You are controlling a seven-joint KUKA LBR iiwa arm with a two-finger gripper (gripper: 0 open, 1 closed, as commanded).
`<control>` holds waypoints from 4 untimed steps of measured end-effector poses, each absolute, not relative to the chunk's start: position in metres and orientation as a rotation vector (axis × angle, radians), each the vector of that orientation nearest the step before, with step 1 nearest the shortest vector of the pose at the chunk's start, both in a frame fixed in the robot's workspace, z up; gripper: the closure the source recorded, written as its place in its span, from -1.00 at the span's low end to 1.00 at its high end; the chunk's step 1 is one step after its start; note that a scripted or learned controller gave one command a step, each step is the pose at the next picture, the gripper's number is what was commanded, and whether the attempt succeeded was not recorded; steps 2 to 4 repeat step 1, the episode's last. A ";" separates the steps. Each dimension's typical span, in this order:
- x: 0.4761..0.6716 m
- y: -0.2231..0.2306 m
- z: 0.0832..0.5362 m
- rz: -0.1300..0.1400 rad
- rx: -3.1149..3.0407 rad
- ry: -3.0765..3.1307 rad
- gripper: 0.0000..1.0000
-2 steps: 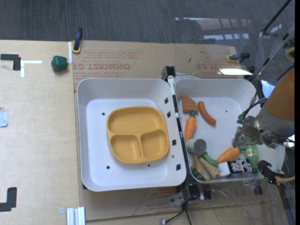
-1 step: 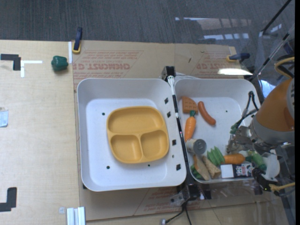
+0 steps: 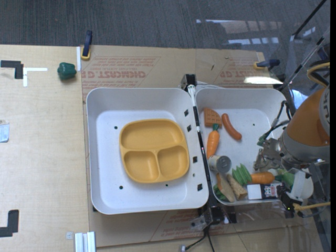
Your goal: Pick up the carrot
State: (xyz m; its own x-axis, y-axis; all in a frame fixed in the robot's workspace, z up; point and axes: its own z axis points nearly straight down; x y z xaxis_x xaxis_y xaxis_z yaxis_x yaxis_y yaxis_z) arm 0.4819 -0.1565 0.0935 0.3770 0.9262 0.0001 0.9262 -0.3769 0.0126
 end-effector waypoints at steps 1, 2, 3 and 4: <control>0.481 -0.167 0.093 0.009 2.657 1.660 -1.00; 0.481 -0.167 0.093 0.009 2.657 1.660 -1.00; 0.481 -0.167 0.093 0.009 2.657 1.660 -1.00; 0.481 -0.167 0.093 0.009 2.657 1.660 -1.00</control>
